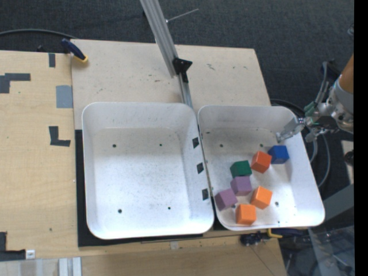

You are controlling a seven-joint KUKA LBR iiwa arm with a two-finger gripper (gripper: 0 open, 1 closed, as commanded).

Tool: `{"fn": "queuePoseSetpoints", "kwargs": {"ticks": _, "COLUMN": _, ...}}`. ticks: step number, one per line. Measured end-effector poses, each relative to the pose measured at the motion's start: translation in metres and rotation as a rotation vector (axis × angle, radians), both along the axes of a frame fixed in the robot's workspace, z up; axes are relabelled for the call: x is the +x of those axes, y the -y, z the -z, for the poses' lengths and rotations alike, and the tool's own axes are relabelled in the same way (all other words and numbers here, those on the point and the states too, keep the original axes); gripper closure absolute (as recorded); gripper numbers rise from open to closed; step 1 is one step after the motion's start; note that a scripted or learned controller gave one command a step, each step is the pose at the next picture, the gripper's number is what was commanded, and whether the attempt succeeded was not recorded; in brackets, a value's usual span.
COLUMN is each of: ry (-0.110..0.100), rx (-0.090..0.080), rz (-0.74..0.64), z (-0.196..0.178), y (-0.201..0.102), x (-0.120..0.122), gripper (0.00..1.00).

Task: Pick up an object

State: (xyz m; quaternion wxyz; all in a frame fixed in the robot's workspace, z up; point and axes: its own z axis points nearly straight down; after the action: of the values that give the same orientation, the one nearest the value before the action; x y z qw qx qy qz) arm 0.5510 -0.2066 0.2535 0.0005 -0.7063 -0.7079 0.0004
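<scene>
Wooden bench (138, 73), two white bins, tool (292, 129) over right bin (299, 200) rim, grasping nothing, finger spread unclear

Dark grey carpet (241, 16) runs across the top. On it sits a pale wooden bench (132, 73), scuffed, with grey tape patches (64, 96) to the left. A slanted aluminium rail (158, 25) comes down to a black bracket (181, 66). Black cable (29, 32) curls at the upper left, ending in a blue and yellow clamp (76, 50). Even light.
</scene>
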Motion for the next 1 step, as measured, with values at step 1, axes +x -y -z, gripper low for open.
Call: {"fn": "queuePoseSetpoints", "kwargs": {"ticks": 1, "ry": 0.000, "rx": 0.000, "rz": 0.000, "z": 0.0000, "y": 0.0000, "x": 0.0000, "gripper": 0.00}}
